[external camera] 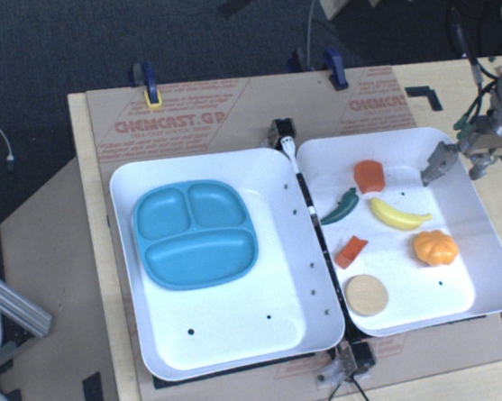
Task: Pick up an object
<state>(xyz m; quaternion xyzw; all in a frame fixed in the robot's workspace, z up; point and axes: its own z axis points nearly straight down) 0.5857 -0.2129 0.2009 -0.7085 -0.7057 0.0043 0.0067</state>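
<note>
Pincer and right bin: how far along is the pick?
Nothing picked yet. The pincer sits open at the right bin's far right edge, nothing between its fingers. The banana, orange fruit and round cookie lie in the bin. Left: descend, grasp, lift.

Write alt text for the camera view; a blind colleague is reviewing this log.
A robot claw hovers open at the right bin's far right edge, holding nothing. That bin holds a banana, orange pumpkin, red block, green pepper, red wedge and tan disc; the left bin holds a blue divided plate.
</note>
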